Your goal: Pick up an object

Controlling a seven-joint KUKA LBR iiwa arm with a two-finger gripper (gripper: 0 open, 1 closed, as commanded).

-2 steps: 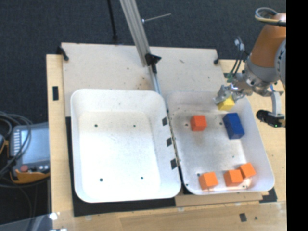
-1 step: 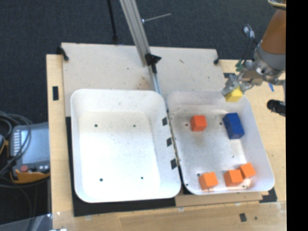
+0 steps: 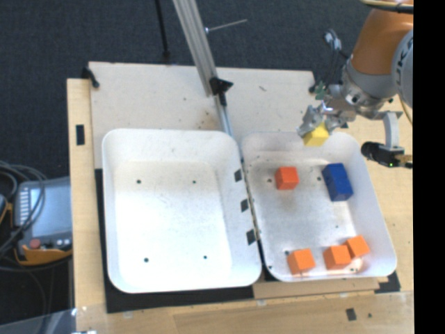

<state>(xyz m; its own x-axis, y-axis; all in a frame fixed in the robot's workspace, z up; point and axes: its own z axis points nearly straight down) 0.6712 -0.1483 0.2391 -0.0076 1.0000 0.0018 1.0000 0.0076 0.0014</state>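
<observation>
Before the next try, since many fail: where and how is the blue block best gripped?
Judging by its pose, take the blue block from straight above, across its two long sides. It lies flat in the right bin, its long axis running roughly up the view, with bare floor on both sides. The orange cube sits apart to its left.

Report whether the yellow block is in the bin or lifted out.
Lifted: the yellow block sits between the gripper fingers, above the right bin rim.
</observation>
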